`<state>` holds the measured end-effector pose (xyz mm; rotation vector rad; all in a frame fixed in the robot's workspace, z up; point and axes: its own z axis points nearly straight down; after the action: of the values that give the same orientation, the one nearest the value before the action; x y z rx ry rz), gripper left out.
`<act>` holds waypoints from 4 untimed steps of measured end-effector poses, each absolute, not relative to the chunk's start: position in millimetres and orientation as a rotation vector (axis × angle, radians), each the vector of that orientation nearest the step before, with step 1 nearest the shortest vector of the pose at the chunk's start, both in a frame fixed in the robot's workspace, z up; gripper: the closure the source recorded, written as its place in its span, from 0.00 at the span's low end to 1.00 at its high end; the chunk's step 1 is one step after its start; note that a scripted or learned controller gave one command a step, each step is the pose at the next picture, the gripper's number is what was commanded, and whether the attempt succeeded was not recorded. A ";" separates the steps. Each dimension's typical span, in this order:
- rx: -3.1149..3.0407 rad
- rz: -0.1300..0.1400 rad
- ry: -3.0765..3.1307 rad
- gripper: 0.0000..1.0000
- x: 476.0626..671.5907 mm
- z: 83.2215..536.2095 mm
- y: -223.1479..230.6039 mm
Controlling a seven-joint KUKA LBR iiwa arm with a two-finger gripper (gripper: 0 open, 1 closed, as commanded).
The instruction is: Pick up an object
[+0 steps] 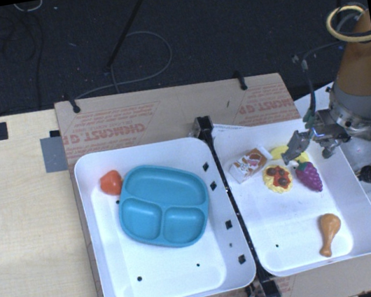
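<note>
From my overhead camera I see the arm (360, 81) coming in from the right, grey with its orange section above the wrist, reaching over the top right corner of the right bin (361, 237). The gripper (311, 145) hangs over the upper part of that bin. Its two fingers are spread apart, one dark finger (295, 147) angled left and down, the other on the right side near the bin wall. I see nothing between them; the hand is open and holds nothing.

The left finger's tip lies over a yellow object (283, 152) that is mostly hidden behind it, so I cannot say whether it touches. Just below the gripper lies a purple bunch of grapes (309, 176), and right beside that, to its left, a yellow piece with red on top (277, 178). A small white packet with a red print (248, 165) lies further left, near the divider between the bins. A tan drumstick (329, 233) lies well apart from these, toward the bin's lower right corner.

In the left bin (119, 277) a blue divided plate (163, 204) lies tilted across the middle, with an orange-red round item (110, 183) just beside its upper left edge.
</note>
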<state>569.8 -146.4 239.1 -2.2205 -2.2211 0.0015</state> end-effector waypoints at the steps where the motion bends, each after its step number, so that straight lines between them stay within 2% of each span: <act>1: -2.217 0.006 -2.217 0.00 572.6 194.9 -147.6; 3: -2.219 0.004 -2.218 0.00 570.5 94.3 -137.9; 4: -2.223 0.005 -2.212 1.00 570.1 105.9 -139.4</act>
<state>570.1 -139.4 105.9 -2.2232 -2.2118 0.0050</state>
